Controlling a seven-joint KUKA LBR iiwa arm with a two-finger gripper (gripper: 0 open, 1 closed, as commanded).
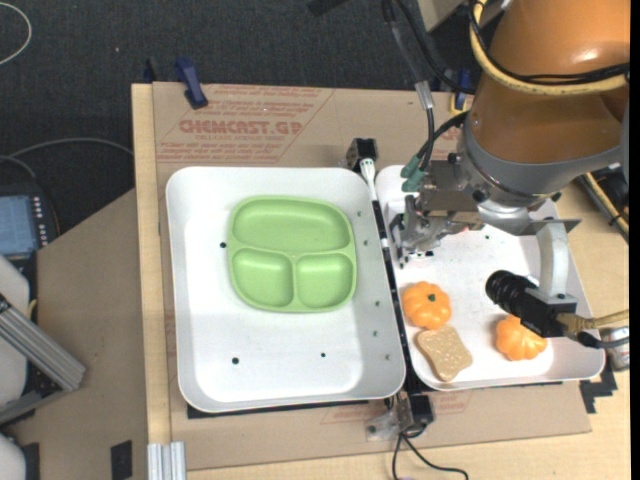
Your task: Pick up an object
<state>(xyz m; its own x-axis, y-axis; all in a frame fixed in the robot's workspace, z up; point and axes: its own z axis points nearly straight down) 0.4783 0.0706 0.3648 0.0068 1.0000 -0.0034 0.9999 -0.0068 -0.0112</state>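
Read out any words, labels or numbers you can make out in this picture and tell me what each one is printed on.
"CHEMCAST GP": large red outlined letters on the cardboard sheet; the last letters are uncertain.
Smaller red lines above and below that word: too blurred to read.
Nothing else carries readable text.

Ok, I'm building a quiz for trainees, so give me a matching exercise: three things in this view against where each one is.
Things:
1. green divided plate
2. bread slice
3. claw

Places:
A. over the right bin, at its upper left corner
B. middle of the left bin
C. right bin, by its lower edge in the view

Pairs: 1-B, 2-C, 3-A.
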